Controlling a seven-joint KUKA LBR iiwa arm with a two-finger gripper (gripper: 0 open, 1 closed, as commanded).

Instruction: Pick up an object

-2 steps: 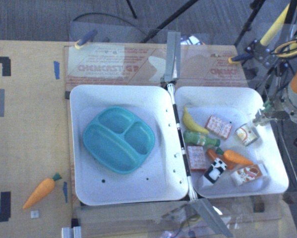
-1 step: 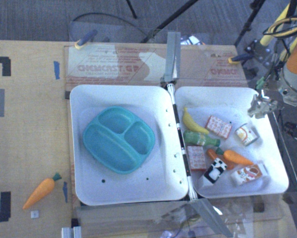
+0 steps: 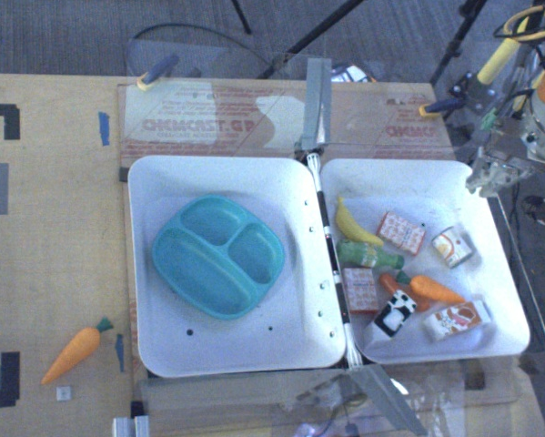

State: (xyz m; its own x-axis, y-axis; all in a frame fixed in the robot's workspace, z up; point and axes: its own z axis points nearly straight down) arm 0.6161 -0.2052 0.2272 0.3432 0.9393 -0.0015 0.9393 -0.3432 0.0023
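Approach stage: gripper (image 3: 487,178) hangs at right bin's (image 3: 513,335) far corner, nothing grasped.
Finger spread unclear from here. Next: swing inward, descend over banana (image 3: 355,226) or carton (image 3: 452,247).

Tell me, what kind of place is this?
Probably a robot lab: two white bins on a bench, toy food like a banana and carrot, a robot gripper, and stand legs on the floor.
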